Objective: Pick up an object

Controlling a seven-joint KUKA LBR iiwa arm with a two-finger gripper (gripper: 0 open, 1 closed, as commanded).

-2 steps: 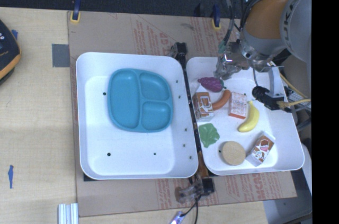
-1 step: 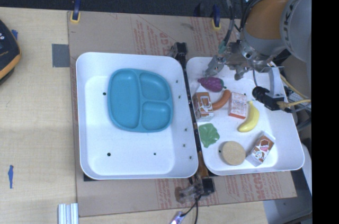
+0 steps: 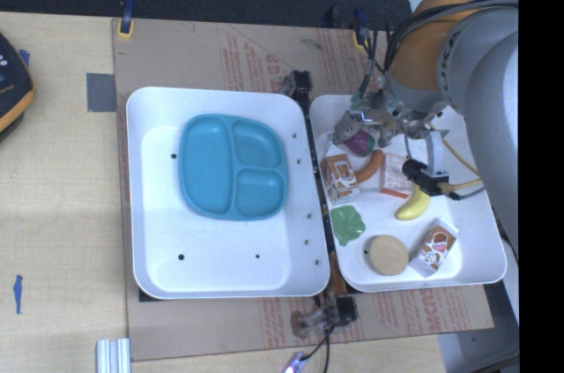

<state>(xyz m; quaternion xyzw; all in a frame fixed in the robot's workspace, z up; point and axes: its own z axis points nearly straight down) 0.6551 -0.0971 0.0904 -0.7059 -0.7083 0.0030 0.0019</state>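
Reaching into smooth white right bin (image 3: pixel 480 232), gripper (image 3: pixel 364 127) at rounded purple object (image 3: pixel 360 143); opening indiscernible.

Yellow banana (image 3: pixel 412 205), orange sausage (image 3: pixel 370 167), round biscuit (image 3: pixel 388 255), flat in right bin (image 3: pixel 469 226)

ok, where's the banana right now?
In the camera view, the banana lies in the right bin, about mid-bin, just above the round tan disc and the small carton.
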